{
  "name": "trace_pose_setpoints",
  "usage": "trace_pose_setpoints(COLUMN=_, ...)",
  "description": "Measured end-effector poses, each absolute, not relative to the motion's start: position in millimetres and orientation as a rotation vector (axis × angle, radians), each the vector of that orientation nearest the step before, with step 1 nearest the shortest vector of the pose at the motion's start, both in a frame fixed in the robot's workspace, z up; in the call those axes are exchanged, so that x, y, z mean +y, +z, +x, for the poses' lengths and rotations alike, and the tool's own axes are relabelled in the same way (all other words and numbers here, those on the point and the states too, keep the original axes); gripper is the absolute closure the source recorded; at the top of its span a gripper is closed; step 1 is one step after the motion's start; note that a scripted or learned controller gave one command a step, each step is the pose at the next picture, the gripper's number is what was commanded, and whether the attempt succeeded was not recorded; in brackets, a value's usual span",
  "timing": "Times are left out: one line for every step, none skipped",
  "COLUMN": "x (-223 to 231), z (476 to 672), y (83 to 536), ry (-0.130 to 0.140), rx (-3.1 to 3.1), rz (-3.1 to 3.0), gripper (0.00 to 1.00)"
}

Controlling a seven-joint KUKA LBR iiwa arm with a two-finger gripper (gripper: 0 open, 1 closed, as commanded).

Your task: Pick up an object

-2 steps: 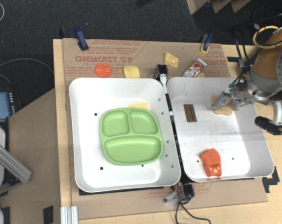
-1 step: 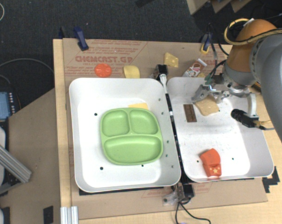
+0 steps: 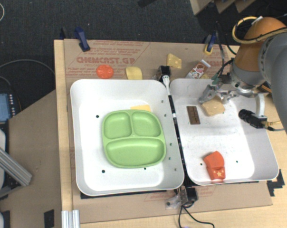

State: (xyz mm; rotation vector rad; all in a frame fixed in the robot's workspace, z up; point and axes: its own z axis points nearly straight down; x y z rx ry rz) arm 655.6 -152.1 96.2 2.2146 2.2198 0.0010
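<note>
The gripper hangs with its jaws spread and holding nothing, and the tan block sits just under it, near the far edge of the right bin.

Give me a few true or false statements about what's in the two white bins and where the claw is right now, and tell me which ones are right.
1. The green divided plate lies in the left bin. True.
2. The orange block sits in the left bin. False: it is in the right bin, near its front edge.
3. The claw is over the right bin's back part, by the tan chunk. True.
4. The brown bar lies on the green plate. False: it lies on the right bin's floor.
5. The red-orange disc lies outside the bins, on the board. True.
</note>
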Motion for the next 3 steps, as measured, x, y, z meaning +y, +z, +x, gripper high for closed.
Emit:
trace_pose_setpoints(x=-112.9, z=602.2, y=157.1, ry=0.000, rx=2.225, rz=2.222, gripper=1.00)
trace_pose_setpoints(x=-34.8, z=562.6, y=207.1, ry=0.003, rx=2.232, rz=2.216, gripper=1.00)
trace_pose_setpoints(x=5.4, z=541.4, y=217.1, ry=0.000, rx=2.230, rz=2.219, gripper=1.00)
